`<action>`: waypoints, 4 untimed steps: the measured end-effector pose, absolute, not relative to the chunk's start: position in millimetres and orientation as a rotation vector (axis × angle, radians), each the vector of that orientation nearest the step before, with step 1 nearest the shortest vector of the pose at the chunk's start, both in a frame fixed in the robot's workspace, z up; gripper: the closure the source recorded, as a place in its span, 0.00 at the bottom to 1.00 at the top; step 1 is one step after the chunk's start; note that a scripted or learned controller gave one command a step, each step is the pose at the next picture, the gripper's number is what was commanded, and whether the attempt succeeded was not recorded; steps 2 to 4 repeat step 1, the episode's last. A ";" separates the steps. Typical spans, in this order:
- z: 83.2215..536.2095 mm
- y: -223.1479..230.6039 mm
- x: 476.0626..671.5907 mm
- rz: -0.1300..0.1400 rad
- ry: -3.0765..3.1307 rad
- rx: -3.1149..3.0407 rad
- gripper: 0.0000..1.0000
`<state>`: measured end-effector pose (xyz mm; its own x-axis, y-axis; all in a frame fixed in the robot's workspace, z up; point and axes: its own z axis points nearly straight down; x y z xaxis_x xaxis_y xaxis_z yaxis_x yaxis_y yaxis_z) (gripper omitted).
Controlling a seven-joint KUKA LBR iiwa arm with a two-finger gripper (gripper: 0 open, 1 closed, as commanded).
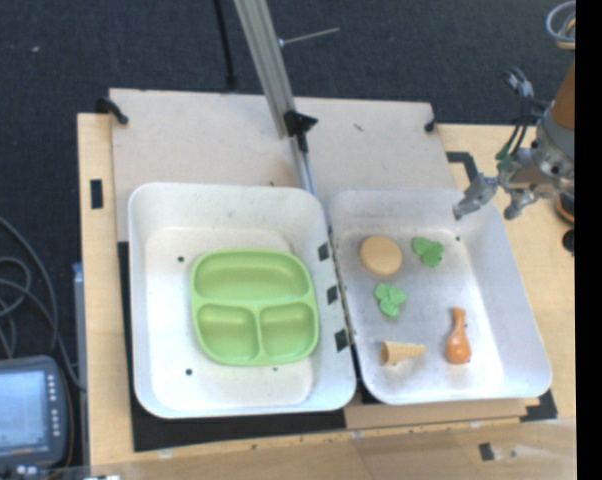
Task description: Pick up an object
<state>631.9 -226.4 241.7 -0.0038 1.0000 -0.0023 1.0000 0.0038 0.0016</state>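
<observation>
Objects for picking lie in the right bin (501, 298): a tan bun (381, 255), two green pieces (428, 251) (389, 299), an orange gourd (457, 337) and a small cone (401, 351). Largest, the left bin (151, 268) bears a green divided tray (253, 305). The gripper (493, 200) hangs over the right bin's far right corner, fingers apart, holding nothing.

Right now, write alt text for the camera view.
The gripper hovers over the right bin's far right corner, holding nothing. That bin contains a tan round piece, two green pieces, an orange gourd and a cone; the left bin holds a green divided tray.
</observation>
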 end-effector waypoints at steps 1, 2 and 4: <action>241.7 -226.6 631.8 -0.002 2.226 2.213 0.00; 241.7 -226.6 631.8 -0.002 2.226 2.213 0.00; 241.7 -226.6 631.8 -0.002 2.226 2.213 0.00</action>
